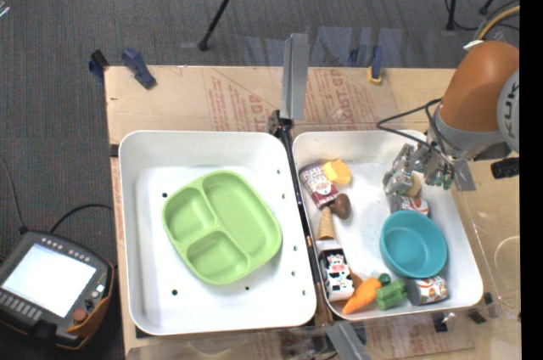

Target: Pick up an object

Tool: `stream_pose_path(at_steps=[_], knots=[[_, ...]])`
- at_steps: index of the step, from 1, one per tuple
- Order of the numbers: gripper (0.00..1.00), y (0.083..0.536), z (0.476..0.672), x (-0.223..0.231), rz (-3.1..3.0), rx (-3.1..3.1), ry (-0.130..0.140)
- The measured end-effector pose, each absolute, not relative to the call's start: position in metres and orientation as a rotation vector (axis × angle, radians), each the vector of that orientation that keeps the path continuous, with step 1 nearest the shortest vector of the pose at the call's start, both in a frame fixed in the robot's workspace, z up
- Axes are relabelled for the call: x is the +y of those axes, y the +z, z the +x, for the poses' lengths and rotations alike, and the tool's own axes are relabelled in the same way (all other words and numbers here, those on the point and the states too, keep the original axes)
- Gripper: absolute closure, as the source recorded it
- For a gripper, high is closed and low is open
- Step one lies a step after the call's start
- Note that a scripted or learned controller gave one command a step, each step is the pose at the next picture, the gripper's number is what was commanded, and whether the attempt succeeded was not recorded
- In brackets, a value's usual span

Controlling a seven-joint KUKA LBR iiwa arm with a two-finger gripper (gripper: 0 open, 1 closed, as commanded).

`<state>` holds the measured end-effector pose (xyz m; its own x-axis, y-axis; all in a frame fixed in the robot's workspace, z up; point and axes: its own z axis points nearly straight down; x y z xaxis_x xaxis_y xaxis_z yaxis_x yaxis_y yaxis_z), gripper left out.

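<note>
The arm is reaching in from the right, and its gripper is hanging low over the right bin, just above a small can lying beside the teal bowl. Whether the gripper is apart, together or clamped on anything cannot be told; the metal parts are blurring together there.

Risks, as judged: the can is lying touching the bowl's rim, so a descending gripper is likely to be striking the bowl or pushing the can aside. A round, smooth can is apt to be rolling or slipping out of a pinch.

The bins are shallow, white, hard plastic with rounded corners. The bowl is glossy and round. Near the divider are lying a brown cone, a printed carton and a yellow piece; an orange carrot is tapering at the front. The left bin is holding a matte green divided plate. The desk is bare board.
</note>
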<state>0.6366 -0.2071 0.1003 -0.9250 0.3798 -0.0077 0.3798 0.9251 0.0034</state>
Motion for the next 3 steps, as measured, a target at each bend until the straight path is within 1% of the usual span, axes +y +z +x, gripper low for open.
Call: stream_pose_path(at_steps=[1,2,3], knots=[[0.00,0.100,0.636,-0.207,0.605,3.075,0.003],[0.00,0.090,0.637,-0.214,0.839,3.020,0.003],[1.00,0.102,0.639,-0.214,0.832,3.016,0.001]])
